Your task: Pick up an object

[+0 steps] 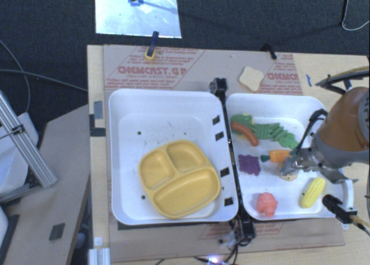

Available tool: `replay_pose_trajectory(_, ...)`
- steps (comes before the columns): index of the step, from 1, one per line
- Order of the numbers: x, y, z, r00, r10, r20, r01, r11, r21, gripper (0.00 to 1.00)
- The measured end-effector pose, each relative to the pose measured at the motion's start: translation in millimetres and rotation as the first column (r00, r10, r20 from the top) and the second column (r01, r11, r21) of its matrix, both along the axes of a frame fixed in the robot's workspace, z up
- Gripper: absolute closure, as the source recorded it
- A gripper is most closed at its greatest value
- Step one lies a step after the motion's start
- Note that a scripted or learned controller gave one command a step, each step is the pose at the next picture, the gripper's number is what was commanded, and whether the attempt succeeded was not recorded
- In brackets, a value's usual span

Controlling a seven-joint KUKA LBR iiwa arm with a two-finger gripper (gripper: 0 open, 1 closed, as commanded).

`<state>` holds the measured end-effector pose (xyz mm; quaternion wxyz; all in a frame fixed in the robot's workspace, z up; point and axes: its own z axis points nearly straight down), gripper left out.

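Observation:
The right bin (pixel 272 103) holds several toy foods: a green leafy piece (pixel 276 131), a red sausage (pixel 245 132), purple grapes (pixel 249 164), an orange carrot (pixel 278 155), a yellow corn cob (pixel 313 192) and a pink piece (pixel 266 203). My gripper (pixel 292 164) is low in this bin, right of the carrot and directly over a small tan piece (pixel 287 172). The arm's grey and orange wrist (pixel 345 133) covers the bin's right side.
In the left bin (pixel 167 105) lies a yellow divided plate (pixel 180 177). A slice of toy bread (pixel 251 78) rests on the cardboard behind the right bin. A dark divider with clips (pixel 226 142) runs between the bins.

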<state>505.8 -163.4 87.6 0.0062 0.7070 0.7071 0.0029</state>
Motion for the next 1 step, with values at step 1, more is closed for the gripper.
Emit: replay_pose_trajectory(1, -8.3, 36.0, 1.8, 1.000, 0.002, 0.006, -0.002, 1.000, -0.005, 1.00)
